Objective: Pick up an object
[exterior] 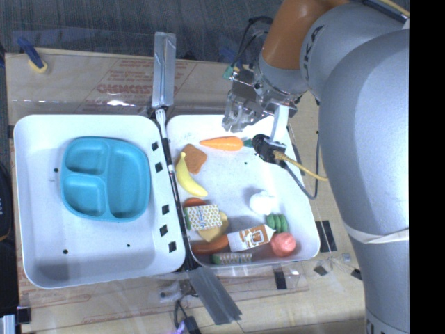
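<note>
Camera view, looking down at a slant on two white bins. Left bin [28,186] carrying one blue tray [106,177] with three compartments, near its far left corner, nothing else inside. Right bin [295,190] holding all the loose things.

Gripper [236,120] hanging over the far edge of the right bin, close to its far left corner, fingers pointing down. Nothing seen between the fingers; whether spread or pressed together, cannot tell, too small and blurred. Carrot [222,143] lying just beside and below the gripper, along the far edge, apart from the fingertips as far as visible.

Progress, as a judgement: task not yet done, nothing lifted, everything resting on the bin floor. Left to do: lowering onto one thing, closing on it, raising it. Carrot seems the nearest candidate.

Count in the right bin, one of each:
- carrot, at the far edge
- brown piece [195,158], beside the left wall
- banana [189,178], along the left wall
- white ball [262,202], toward the right wall
- small box [203,217], near the left wall
- carton [249,237], at the near edge
- green item [277,222], near the near right corner
- red fruit [284,243], in the near right corner

Some further things under the box, hidden, not countable
</note>
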Tool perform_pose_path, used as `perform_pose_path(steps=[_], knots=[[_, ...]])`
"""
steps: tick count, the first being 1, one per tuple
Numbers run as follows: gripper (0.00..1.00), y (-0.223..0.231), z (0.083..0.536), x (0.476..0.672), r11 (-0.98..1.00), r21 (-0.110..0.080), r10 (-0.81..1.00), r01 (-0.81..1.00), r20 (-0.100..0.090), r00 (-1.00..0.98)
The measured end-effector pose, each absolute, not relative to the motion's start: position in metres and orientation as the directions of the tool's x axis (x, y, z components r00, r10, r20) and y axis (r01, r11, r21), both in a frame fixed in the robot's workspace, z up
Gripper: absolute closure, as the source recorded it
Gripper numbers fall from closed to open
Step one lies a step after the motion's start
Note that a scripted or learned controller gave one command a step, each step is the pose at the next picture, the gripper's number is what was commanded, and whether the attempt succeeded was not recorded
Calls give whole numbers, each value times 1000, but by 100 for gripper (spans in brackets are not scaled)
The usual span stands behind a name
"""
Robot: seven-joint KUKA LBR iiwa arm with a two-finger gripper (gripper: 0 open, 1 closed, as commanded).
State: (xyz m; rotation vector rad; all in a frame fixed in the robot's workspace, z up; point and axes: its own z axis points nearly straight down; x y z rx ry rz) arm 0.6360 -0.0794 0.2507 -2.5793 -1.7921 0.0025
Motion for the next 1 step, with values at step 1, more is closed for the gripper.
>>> perform_pose_path(steps=[1], knots=[[100, -87, 217, 580, -195, -6, 981, 981, 0, 195]])
